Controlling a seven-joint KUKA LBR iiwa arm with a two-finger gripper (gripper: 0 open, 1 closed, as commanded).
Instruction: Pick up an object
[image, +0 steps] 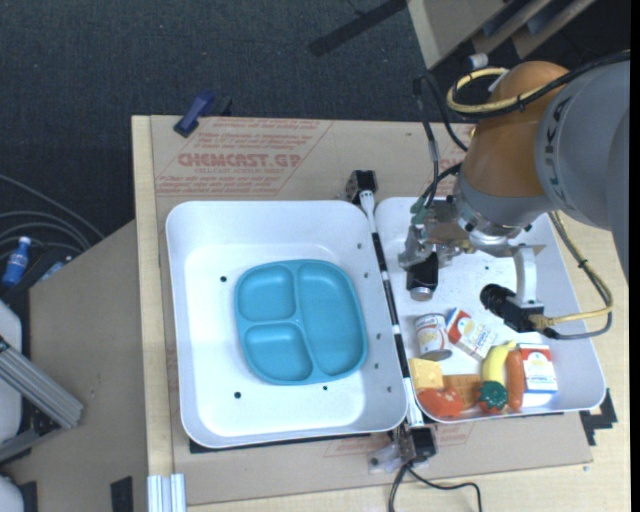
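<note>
My gripper (421, 277) hangs over the upper left part of the right bin (575, 300), close to the divider between the bins. Nothing shows in its grasp. Below it, toy foods crowd the bin's near end: a small can (431, 335), a red and white packet (470, 332), a yellow banana (493, 363), an orange sausage (514, 381), a white and red box (540, 369), a yellow cheese block (428, 375), a red tomato (445, 403) and a green piece (490, 397). The can lies nearest the gripper, a short way toward the front.
In the middle of the left bin (190, 300) lies a blue divided plate (298, 320). The grey and orange arm (530, 140) covers the right bin's far end. A blue object (194, 114) rests on the bench's far left corner.
</note>
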